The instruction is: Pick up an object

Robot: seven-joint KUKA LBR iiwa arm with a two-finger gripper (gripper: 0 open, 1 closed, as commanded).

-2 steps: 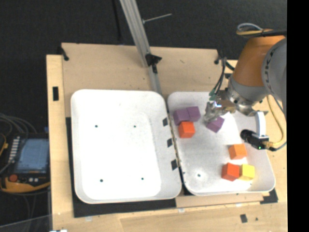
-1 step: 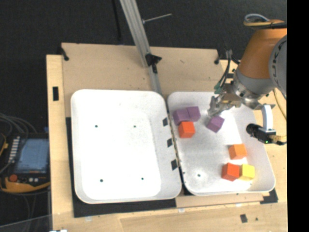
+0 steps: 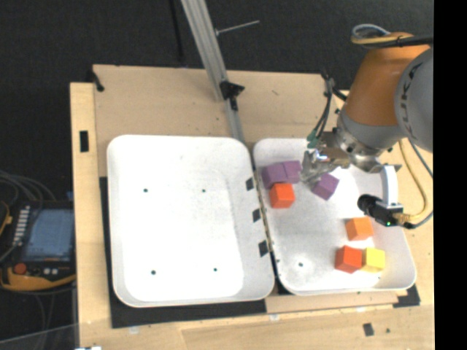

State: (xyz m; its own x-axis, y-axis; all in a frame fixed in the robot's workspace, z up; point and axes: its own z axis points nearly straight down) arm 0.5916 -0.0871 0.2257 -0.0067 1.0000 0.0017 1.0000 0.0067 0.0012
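Holding purple, orange, yellow blocks, right bin, gripper above

End effector low in the right bin, between two purple blocks, above an orange cube.

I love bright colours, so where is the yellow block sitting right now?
The yellow block lies in the right bin, near its front right corner, pressed against an orange block.
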